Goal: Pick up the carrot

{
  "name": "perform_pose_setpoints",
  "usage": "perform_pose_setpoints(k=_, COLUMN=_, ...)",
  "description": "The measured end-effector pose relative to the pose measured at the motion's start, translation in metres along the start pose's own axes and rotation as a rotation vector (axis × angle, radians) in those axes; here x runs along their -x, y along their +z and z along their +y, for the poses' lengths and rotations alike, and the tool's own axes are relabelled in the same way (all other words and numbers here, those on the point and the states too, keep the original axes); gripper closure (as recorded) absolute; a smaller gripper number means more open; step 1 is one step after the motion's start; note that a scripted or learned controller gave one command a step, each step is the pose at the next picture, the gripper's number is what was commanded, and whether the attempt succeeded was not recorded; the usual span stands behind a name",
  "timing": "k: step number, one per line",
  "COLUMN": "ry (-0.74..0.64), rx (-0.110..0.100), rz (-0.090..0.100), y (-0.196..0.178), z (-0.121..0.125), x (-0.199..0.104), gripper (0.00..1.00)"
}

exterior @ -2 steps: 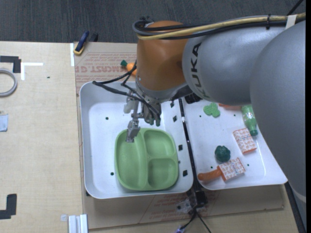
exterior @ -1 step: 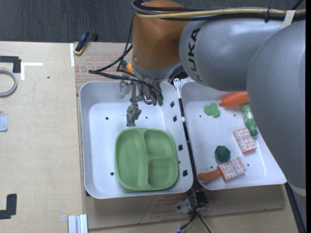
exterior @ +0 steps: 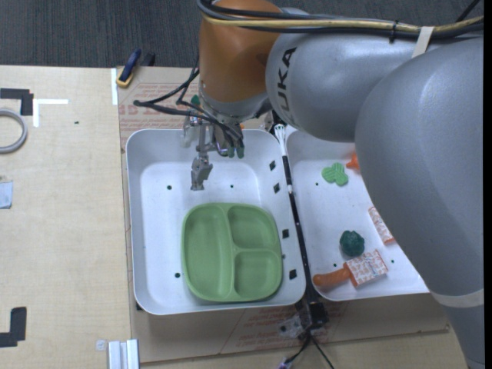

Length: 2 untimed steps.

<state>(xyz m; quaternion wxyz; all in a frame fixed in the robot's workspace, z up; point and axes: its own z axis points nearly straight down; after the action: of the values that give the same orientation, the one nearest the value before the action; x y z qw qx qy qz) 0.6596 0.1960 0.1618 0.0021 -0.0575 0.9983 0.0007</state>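
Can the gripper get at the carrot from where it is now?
Probably yes. The carrot lies uncovered in the right bin, touching only a small packet; the gripper hangs over the left bin and must cross the divider.

Dark carpet, pale wooden bench

We see even, bright overhead light w/ soft shadows. Mild glare on the white bin below the gripper. Pic slightly soft, low-res.

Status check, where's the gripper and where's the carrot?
Gripper over the left bin, above the green tray. Carrot in the right bin, near edge, untouched, packet against it.
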Motion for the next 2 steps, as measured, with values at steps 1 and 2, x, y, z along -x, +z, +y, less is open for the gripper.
perform_pose_setpoints(k=1, ry=0.225, rx=-0.001, rz=0.002, y=0.044, z=-0.038, x=-0.005, gripper=0.0)
perform_pose_setpoints(k=2, ry=0.227, rx=0.0, rz=-0.002, y=0.034, z=-0.039, x=-0.004, gripper=1.0)
